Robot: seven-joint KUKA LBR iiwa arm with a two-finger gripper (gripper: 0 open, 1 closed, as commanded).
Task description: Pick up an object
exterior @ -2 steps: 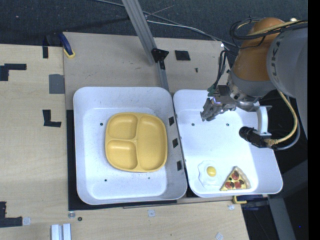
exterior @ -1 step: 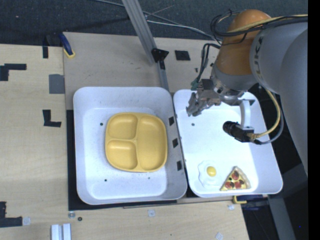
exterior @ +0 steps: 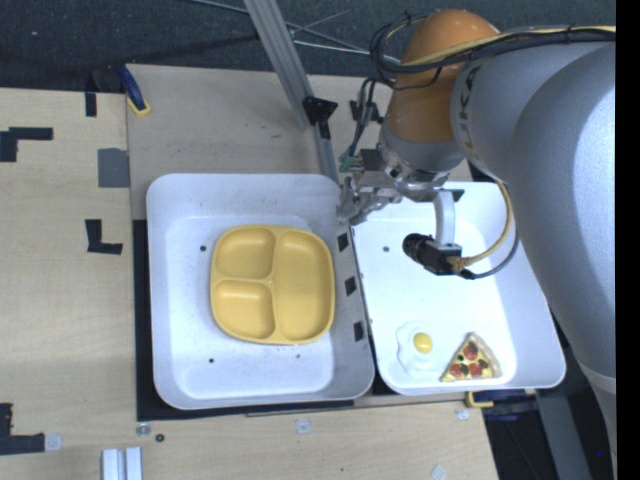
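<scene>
Camera view. Two white bins sit side by side at centre frame. The left bin (exterior: 175, 268) carries a yellow divided plate (exterior: 271, 283), three compartments, lying flat near its middle. The right bin (exterior: 520, 308) carries a toy fried egg (exterior: 417, 346) and a toy pizza slice (exterior: 470, 359), both at its lower edge, just beside each other and apart from the plate.

The grey arm (exterior: 560, 168) enters from the right of the frame, orange band at top centre. The gripper (exterior: 352, 200) is at the upper end of the wall shared by the two bins, low over the rims. Cannot tell whether it is open or shut: the wrist hardware and cables hide it. Nothing is seen held.

Risks, as judged from here:
- Descending at this spot likely strikes the bin rims or the shared wall, since the gripper sits over the divide rather than over an object.
- The plate is wide, flat and smooth; a pinch on it may slip unless it catches the rim.
- Egg and pizza lie low and thin against the bin floor and close together; a grab may scrape past or nudge one into the other.

Relative position: the plate lies below and left of the gripper, near; egg and pizza lie below and right, well apart from it.
</scene>
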